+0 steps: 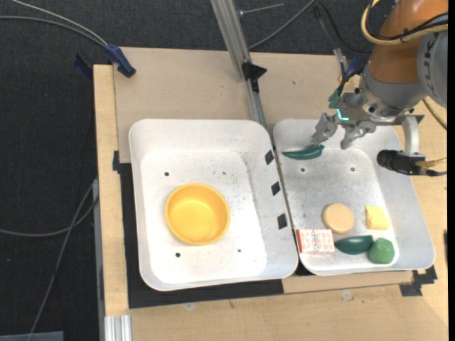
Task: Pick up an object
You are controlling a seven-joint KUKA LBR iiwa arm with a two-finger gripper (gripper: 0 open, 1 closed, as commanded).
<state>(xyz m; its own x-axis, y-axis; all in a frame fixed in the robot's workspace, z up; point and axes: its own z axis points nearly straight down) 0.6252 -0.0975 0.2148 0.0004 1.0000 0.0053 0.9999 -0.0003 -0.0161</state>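
My gripper [336,135] hangs over the far end of the right bin [409,222], and its two fingers stand apart with nothing visible between them. A dark teal, curved object [303,151] lies at the bin's far left, right beside the tip of the left finger [323,128]; I cannot tell whether they touch. At the near end of this bin sit a tan round disc [339,217], a yellow block [377,217], a red-and-white box [315,241], a dark green oblong piece [353,244] and a green ball [382,251].
The left bin [153,162] holds a yellow bowl [197,213]. A metal pole [234,41] slants down to the gap between the bins. A black fitting [402,162] sits at the right bin's right rim. Cables cross the dark floor around the bench.
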